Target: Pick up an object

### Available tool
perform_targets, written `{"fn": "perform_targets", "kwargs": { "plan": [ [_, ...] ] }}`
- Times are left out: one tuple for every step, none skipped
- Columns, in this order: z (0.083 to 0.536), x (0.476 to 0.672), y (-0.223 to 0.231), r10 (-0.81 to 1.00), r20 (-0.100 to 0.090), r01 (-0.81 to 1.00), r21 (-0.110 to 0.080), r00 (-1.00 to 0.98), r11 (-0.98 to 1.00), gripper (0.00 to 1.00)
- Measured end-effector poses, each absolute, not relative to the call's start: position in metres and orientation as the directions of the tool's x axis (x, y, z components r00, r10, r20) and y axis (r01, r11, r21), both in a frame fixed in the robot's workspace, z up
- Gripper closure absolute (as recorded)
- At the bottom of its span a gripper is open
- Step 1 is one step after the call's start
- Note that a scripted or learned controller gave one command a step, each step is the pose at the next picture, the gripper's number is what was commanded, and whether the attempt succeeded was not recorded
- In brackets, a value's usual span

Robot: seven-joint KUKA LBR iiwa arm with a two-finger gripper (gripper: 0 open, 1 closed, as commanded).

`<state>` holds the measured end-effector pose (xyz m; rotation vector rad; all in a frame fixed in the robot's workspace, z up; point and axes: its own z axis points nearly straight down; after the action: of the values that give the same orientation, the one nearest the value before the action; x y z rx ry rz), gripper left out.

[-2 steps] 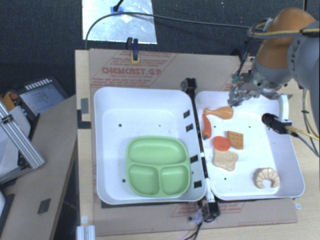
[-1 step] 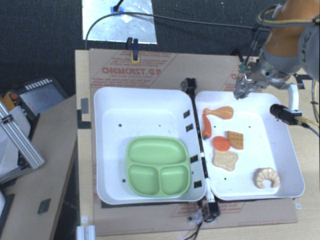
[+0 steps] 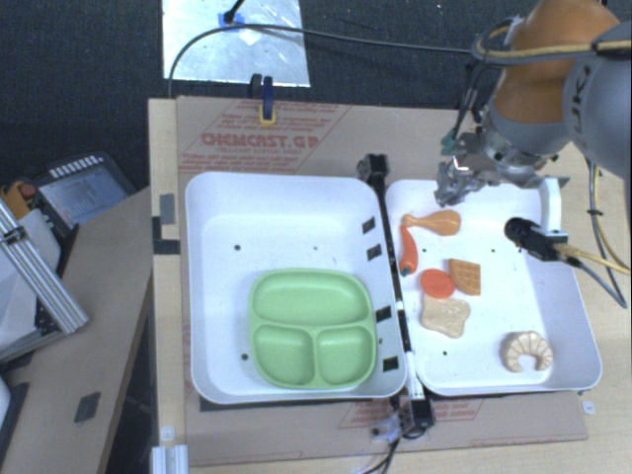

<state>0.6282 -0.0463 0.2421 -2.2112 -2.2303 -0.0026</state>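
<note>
We see the gripper [image 3: 456, 188] hanging over the right bin's [image 3: 563, 294] far left corner, just above the drumstick [image 3: 434, 223]; whether it grips anything we cannot tell. The drumstick is smooth, tan plastic, bulbous at one end. Nearby lie a carrot [image 3: 408, 250], a tomato [image 3: 437, 284], a cracker [image 3: 465, 276], toast [image 3: 444, 315] and a ridged croissant [image 3: 527, 351]. The bin's right half is open. The left bin [image 3: 227, 215] holds a green plate [image 3: 311, 327] with three compartments.
</note>
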Motion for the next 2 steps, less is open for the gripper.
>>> {"fn": "perform_targets", "kwargs": {
  "plan": [
    [0.235, 0.606, -0.001, 1.0, 0.002, 1.0, -0.002, -0.008, 0.008, 1.0],
    [0.238, 0.595, 0.044, 1.0, 0.002, 1.0, 0.0, -0.009, 0.009, 1.0]
  ]
}}
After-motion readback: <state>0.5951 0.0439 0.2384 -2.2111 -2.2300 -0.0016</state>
